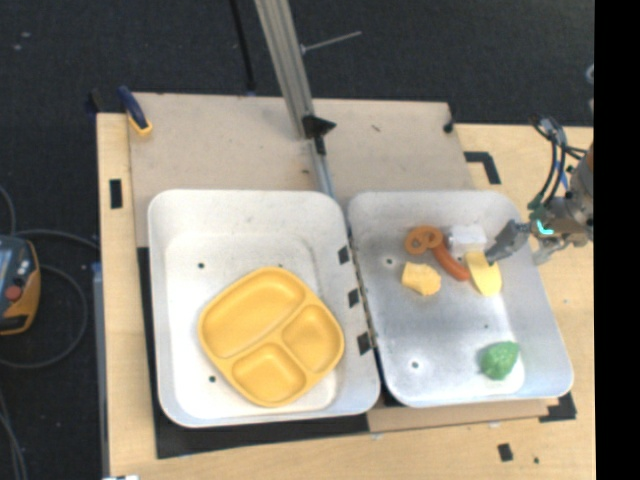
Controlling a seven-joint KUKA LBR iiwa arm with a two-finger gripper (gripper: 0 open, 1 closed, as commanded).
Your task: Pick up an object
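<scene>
The right bin (pixel 440 368) holds several small toy foods. An orange ring-shaped piece (pixel 423 238) lies near its back, with an orange stick (pixel 452 264) and a small white piece (pixel 466 236) beside it. A pale yellow chunk (pixel 421 279) sits toward the middle, a yellow banana-like piece (pixel 485 273) lies to its right, and a green lump (pixel 499 359) rests near the front right corner. My gripper (pixel 515 241) reaches in over the bin's right edge, just above and right of the banana-like piece. Nothing shows held in it.
The left bin (pixel 180 218) carries a yellow divided plate (pixel 271 336). An aluminium post (pixel 285 53) rises behind the bins, with a rod running down between them. Cables hang by the arm at the right edge.
</scene>
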